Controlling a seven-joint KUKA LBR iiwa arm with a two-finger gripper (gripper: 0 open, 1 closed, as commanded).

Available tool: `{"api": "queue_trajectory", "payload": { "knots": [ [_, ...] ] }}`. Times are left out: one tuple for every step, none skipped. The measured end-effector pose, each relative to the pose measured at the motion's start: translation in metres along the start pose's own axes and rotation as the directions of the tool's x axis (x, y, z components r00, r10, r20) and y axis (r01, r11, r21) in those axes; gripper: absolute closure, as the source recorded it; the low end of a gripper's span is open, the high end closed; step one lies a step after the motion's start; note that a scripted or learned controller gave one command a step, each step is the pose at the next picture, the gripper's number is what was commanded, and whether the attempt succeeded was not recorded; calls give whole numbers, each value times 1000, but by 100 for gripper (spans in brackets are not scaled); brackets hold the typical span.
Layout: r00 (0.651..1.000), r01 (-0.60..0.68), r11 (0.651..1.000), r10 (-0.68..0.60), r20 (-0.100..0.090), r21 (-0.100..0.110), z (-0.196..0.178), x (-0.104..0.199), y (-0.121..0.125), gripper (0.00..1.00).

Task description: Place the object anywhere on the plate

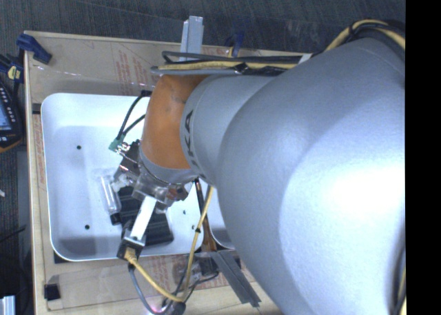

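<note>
**Claw low in left bin, no plate reached**

Claw sits low in the left bin; whether it grips anything, I cannot tell. The object and plate are hidden by the arm, so placement looks undone.

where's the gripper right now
In the camera view, the gripper is low inside the left white bin, near its front wall, below the arm's orange band.

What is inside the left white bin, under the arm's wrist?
The gripper hangs low inside the left bin, over bare white floor. The arm covers the rest, so no plate or object can be confirmed.
</note>
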State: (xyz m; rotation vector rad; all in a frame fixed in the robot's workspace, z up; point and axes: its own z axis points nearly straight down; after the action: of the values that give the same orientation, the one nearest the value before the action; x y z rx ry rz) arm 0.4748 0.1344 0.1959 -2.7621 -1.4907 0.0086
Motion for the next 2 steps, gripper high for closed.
{"api": "queue_trajectory", "payload": {
  "knots": [
    [1000,0,1000,0,0,0,0,0,0,0],
    [1000,0,1000,0,0,0,0,0,0,0]
  ]
}}
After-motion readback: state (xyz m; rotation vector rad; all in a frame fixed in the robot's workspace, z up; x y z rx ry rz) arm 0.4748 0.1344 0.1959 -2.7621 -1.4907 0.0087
